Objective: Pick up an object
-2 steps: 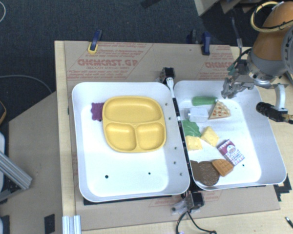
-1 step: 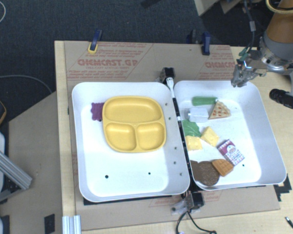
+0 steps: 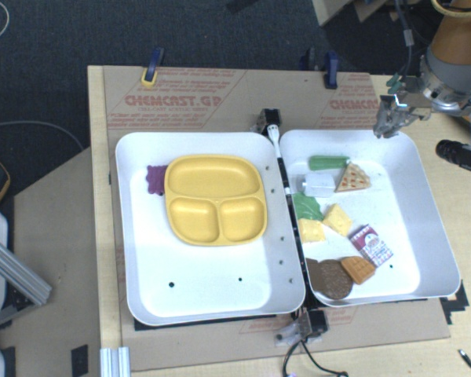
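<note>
From my seat I have the gripper (image 3: 388,122) hanging over the far right corner of the right bin (image 3: 424,210), just past that bin's back rim, with the grey arm (image 3: 453,69) and its orange band behind it at the upper right; I cannot tell from this angle whether the claw is parted or closed, and I see nothing between it. Everything I could go for sits in the right bin's left half. Taking the pizza slice (image 3: 352,179) as my marker: a green stick-shaped piece (image 3: 328,162) lies just to its upper left, a pale white block (image 3: 318,184) lies just to its left, and a green leaf-like piece (image 3: 306,206) sits below that block. Further below the pizza slice I see a yellow cheese wedge (image 3: 337,219) with a second yellow piece (image 3: 311,231) beside it on its left. A small maroon and white packet (image 3: 371,245) lies well below the pizza slice, slightly to the right, and a waffle-patterned cracker (image 3: 359,269) and a dark brown round cookie (image 3: 330,279) sit near the bin's front rim, touching each other. In the left bin (image 3: 196,289) a yellow divided tray (image 3: 216,199) rests with a purple item (image 3: 155,179) against its left edge.
</note>
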Robot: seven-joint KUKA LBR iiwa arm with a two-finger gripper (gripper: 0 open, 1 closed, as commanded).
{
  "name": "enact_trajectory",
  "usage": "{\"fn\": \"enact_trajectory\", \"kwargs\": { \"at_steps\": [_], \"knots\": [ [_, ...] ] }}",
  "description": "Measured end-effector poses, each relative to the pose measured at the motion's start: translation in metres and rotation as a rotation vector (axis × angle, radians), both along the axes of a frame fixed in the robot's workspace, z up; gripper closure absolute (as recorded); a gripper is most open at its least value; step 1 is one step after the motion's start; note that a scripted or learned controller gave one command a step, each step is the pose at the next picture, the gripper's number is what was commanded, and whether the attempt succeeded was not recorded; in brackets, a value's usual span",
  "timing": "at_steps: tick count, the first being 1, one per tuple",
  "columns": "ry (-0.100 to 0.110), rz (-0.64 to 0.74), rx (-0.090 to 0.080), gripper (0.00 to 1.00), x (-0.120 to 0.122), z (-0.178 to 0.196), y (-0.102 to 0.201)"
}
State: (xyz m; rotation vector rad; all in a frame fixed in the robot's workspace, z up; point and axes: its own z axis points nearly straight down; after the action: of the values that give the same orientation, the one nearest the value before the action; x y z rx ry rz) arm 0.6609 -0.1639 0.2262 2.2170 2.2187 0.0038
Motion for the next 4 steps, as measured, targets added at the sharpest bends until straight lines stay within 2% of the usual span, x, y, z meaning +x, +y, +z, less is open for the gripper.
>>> {"fn": "enact_trajectory", "kwargs": {
  "at_steps": [2, 3, 4],
  "knots": [
    [0.009, -0.001, 0.004, 1.0, -0.096, 0.014, 0.054],
    [0.012, 0.001, 0.005, 1.0, -0.142, -0.002, 0.089],
    [0.009, 0.0, 0.004, 1.0, -0.163, 0.001, 0.106]
  ]
}}
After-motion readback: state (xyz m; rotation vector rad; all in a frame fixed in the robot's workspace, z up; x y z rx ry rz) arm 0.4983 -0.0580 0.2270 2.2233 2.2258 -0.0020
